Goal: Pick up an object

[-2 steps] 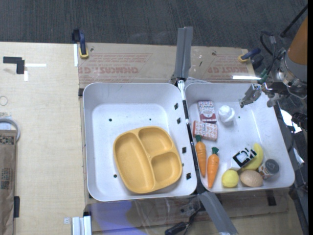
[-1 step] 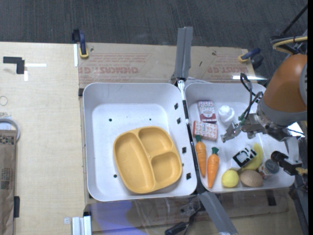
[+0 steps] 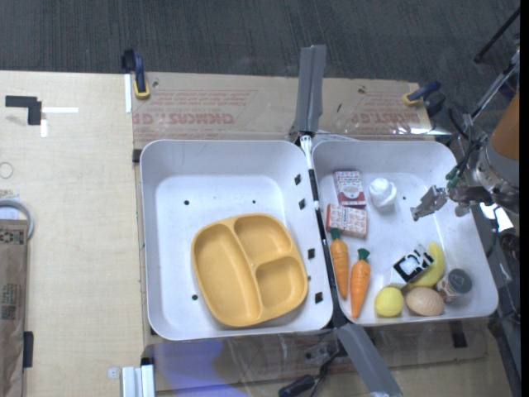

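Reaching in from the right, the arm has its tool [image 3: 431, 202] over the right bin [image 3: 397, 151], above bare white floor near that bin's right wall. Nothing has been picked up yet, as far as the view shows: every object lies in the bins, and no object sits between the tool's tips. Whether the tool is open or closed I cannot tell; it is small and blurred against the white.

Candidates for the pick all lie in the right bin. A white cap-like piece [image 3: 381, 192] sits to the tool's left, beside two small red-and-white cartons [image 3: 348, 203]. Two carrots [image 3: 349, 273] lie along the left wall. A banana [image 3: 432, 265], a lemon [image 3: 388, 302], an egg-like brown piece [image 3: 425, 302] and a small jar [image 3: 455, 284] crowd the near corner. The left bin [image 3: 165, 222] holds a yellow divided plate [image 3: 248, 267].

The whole grasp is left: descending, closing, lifting.
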